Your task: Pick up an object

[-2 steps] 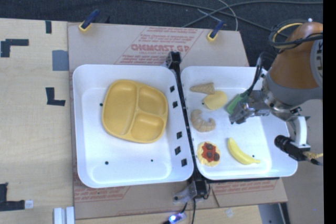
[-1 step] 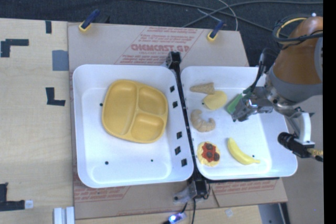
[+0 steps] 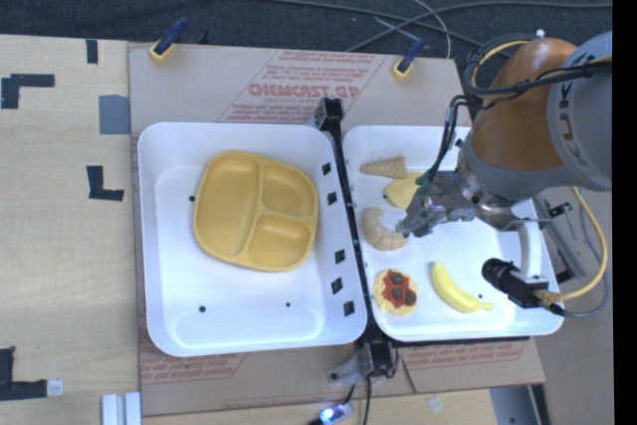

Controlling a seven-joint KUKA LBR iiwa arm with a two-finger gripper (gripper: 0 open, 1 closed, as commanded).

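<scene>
The right bin (image 3: 518, 321) holds several toy foods: a yellow banana (image 3: 458, 290), a small round pizza with red topping (image 3: 396, 292), a curled beige piece (image 3: 379, 230), a tan wedge (image 3: 384, 167) and a pale yellow piece (image 3: 403, 188). My gripper (image 3: 416, 220) hangs low over this bin, just right of the beige piece and below the yellow piece. Its dark fingers point down to the left, and I see nothing held between them. The grey arm with its orange band (image 3: 518, 105) covers the bin's right part.
The left bin (image 3: 164, 244) holds a yellow divided plate (image 3: 256, 210). A black clip strip (image 3: 343, 234) runs along the divide between the bins. Cables cross the dark floor behind, and a black hose fitting (image 3: 510, 282) sits over the right bin's near right corner.
</scene>
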